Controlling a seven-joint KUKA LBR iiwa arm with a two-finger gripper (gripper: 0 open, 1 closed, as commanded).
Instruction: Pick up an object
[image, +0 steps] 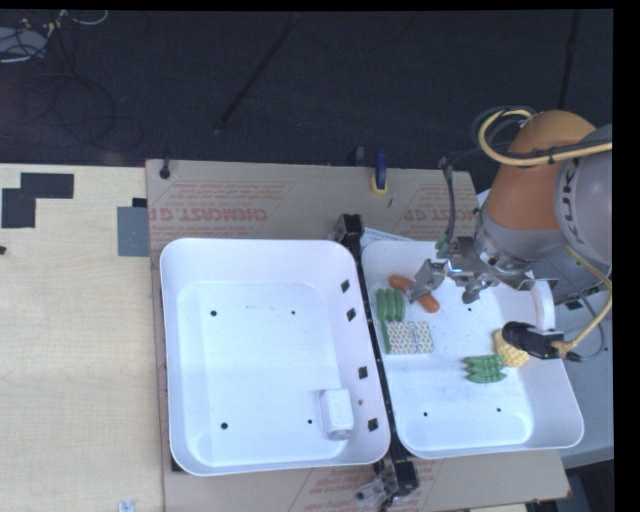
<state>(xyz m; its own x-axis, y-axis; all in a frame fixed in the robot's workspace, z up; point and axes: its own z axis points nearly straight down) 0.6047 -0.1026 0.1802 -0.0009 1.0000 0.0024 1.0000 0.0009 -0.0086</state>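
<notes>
Bins on the bench (70, 360) are counted at two, both shallow and white, set side by side: the left bin (250, 350) and the right bin (480, 420). One small white block (336, 410) is seen in the left bin, near its lower right corner in the view.

Five things are counted in the right bin:
- one orange carrot-like piece (401, 283)
- one upright bunch of green pods (390, 305), close to the wall beside the left bin
- one patterned square tile (410, 338), just below and to the right of that bunch
- one lying bunch of green pods (484, 369), further right
- one yellow corn piece (514, 354), just beside the lying bunch and partly covered by robot hardware

The orange carrot-like piece is placed in the upper left part of the right bin, just above the upright bunch of green pods. Its long axis is laid on a slant, from upper left to lower right in the view. Its middle is crossed by one finger, so the pointed end cannot be told.

The end effector (450, 285) is held over the upper part of the right bin. Its fingers are spread apart and nothing is seen between them. Whether the carrot-like piece is touched cannot be told.
</notes>
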